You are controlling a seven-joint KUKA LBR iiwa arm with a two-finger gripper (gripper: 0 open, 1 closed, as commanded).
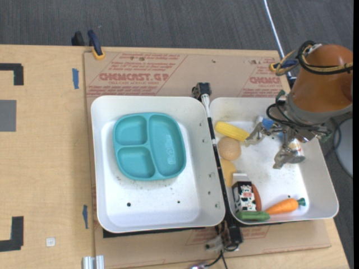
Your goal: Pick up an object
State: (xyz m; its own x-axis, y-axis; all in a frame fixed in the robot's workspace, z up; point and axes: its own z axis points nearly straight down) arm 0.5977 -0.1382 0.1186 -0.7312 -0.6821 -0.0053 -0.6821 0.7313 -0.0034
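My gripper (270,147) hangs over the upper middle of the right bin (320,175), below the orange wrist band. Its two fingers are spread open, one fingertip (253,137) near a yellow corn-like piece (231,130) and the other (283,159) lower right. Bare white bin floor shows between them. A tan egg-shaped ball (229,148) lies left of the gripper. At the bin's front sit a black-and-white cow-print carton (243,194), a green vegetable (252,216) and an orange carrot (284,206).
The left bin (106,167) holds a teal divided plate (150,146). A yellow item (228,167) lies by the divider between the bins. A small white-and-red thing (296,148) sits beside the lower finger. Cardboard sheet lies under both bins.
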